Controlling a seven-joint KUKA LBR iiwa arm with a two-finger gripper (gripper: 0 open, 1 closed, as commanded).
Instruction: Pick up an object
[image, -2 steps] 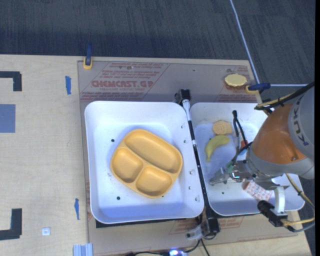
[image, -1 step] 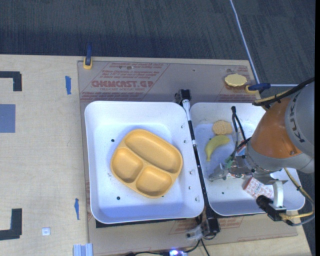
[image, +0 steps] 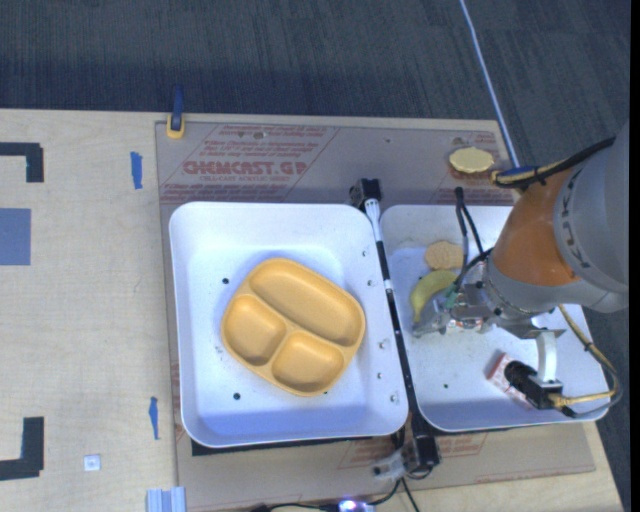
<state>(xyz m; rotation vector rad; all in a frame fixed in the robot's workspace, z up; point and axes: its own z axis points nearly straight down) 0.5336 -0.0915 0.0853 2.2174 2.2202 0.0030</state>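
Looking down at a slant on a wooden bench, two shallow white bins sit side by side. Inside the left bin (image: 190, 330) lies a yellow three-compartment tray (image: 292, 325), well apart from the arm. The grey arm with its orange band (image: 530, 245) reaches in from the right and is lowered into the right bin (image: 470, 395). Its gripper (image: 438, 322) sits low near that bin's left wall, just beside or touching a yellow-green banana-shaped toy (image: 430, 290); which of the two cannot be made out. A round tan biscuit-like piece (image: 443, 255) lies just behind the banana toy, and a second round tan piece (image: 472, 161) rests on the bench beyond the bins. Whether the claw is apart or together cannot be told from this angle, and nothing is visibly held. As a judgement, the pick is at the reaching stage: the arm is down among the objects, while securing a grasp and lifting remain to be done.
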